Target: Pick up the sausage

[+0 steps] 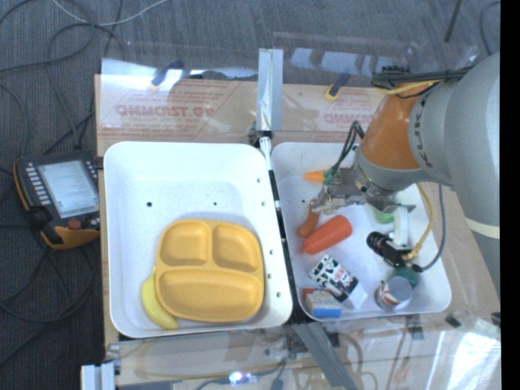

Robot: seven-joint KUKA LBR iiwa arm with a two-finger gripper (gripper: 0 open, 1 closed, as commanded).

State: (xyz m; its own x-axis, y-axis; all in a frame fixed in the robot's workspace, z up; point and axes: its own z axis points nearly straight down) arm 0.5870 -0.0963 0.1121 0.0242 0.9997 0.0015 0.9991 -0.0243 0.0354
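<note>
The sausage (pixel 307 223), a slim reddish-brown piece, lies slanted near the left wall of the right bin (pixel 443 299). A thicker orange piece (pixel 329 234) lies right beside it. My gripper (pixel 329 201) hangs just above the sausage's upper end, low in the bin, below the orange wrist band. The gripper's body hides the spot where its tips meet the sausage.
The right bin also holds a small orange carrot (pixel 314 176), a green item (pixel 383 215), a black-and-white patterned box (pixel 333 277), a blue item (pixel 326 309) and a can (pixel 393 293). In the left bin (pixel 162 169) are a yellow divided plate (pixel 211 268) and a banana (pixel 154 303).
</note>
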